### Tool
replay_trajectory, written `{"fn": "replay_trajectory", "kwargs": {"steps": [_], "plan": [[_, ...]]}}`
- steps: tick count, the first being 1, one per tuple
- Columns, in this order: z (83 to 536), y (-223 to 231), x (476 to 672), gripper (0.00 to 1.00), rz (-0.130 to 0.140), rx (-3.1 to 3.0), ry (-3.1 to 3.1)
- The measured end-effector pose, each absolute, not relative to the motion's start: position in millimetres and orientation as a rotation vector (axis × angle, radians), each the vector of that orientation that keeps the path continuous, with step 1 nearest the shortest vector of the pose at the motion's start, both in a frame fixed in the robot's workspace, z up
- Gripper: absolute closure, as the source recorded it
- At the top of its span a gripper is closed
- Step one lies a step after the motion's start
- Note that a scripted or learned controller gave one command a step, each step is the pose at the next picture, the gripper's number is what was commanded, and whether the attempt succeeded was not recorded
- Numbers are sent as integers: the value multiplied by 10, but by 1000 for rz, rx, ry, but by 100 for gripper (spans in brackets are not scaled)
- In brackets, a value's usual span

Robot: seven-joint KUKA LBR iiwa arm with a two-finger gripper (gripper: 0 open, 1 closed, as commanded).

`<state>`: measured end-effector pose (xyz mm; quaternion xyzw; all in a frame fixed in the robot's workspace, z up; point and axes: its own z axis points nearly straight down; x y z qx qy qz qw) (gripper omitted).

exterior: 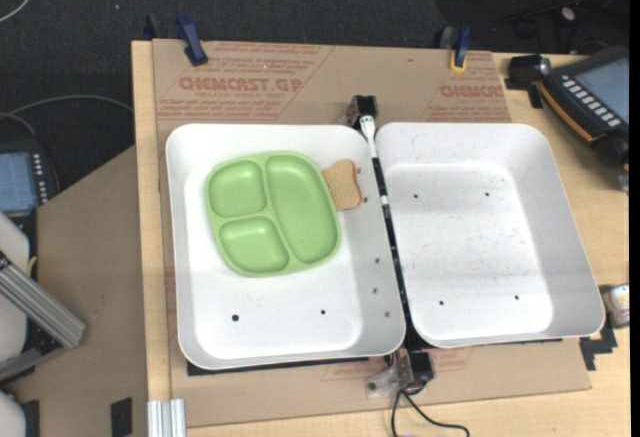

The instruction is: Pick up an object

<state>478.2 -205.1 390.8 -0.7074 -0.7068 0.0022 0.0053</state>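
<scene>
A green divided plate (272, 213) with three compartments lies in the left white bin (290, 325), toward its upper left. A small tan, toast-like piece (344, 185) rests against the plate's right rim, near the bin's upper right corner. The right white bin (480, 235) sits beside it, its floor speckled with small dark marks.
Both bins rest on a brown cardboard sheet (250, 80) held by blue clamps (190, 40) at the back edge. A black clip (364, 111) sits between the bins at the back. A dark device with a screen (590, 95) lies at the far right.
</scene>
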Motion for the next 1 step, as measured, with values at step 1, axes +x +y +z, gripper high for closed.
{"fn": "replay_trajectory", "kwargs": {"steps": [1], "plan": [[5051, -2132, 5030, 100, -9, -2231, -2234]]}}
